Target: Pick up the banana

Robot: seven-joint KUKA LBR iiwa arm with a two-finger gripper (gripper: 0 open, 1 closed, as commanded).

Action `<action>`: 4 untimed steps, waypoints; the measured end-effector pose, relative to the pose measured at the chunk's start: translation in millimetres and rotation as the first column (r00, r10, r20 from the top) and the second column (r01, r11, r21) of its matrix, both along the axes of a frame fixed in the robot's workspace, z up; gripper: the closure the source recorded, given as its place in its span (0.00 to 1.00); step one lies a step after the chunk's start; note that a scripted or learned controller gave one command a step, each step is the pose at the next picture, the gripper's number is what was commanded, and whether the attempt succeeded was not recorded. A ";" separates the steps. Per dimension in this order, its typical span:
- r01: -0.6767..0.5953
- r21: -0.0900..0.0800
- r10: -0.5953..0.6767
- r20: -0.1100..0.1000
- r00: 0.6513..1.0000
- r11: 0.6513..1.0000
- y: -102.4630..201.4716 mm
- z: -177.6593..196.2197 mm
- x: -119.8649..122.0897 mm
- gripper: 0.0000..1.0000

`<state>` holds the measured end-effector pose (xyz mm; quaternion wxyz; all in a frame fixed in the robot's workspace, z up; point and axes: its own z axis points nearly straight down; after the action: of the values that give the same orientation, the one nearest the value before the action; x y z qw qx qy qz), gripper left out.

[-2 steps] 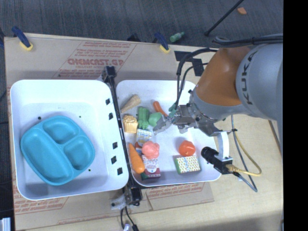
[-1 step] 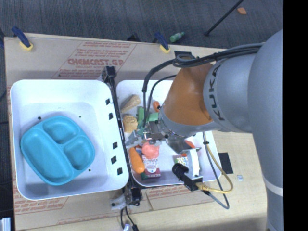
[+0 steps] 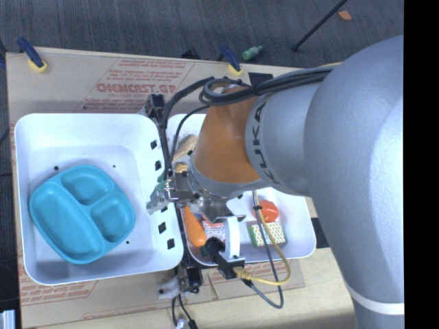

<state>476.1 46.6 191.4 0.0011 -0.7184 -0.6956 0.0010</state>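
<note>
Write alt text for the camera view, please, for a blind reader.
A grey robot arm with an orange band hangs over the right shallow white bin; the left white bin holds a blue divided plastic plate.

From my remote seat this reads as a robotics lab: a printed cardboard sheet [image 3: 137,81] held by clamps [image 3: 32,55] on the counter [image 3: 322,279], white bins [image 3: 20,184], grey carpet [image 3: 103,12], a stand leg [image 3: 329,16], and an industrial arm [image 3: 343,136].

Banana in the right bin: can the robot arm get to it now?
Probably yes. The banana pokes out from under the arm at the right bin's far left corner, nothing on its visible part. The arm hangs over that bin, so a short shift seems enough.
</note>
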 end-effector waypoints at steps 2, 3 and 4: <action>0.418 -0.004 -0.418 -0.008 0.908 0.908 99.3 -53.0 -1.4 1.00; 0.184 -0.001 -0.184 0.021 0.983 0.983 149.0 -89.4 9.0 1.00; 0.130 -0.001 -0.130 0.000 0.992 0.992 108.6 33.5 0.1 1.00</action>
<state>476.2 155.2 225.0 0.0010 -0.7622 -0.6474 0.0013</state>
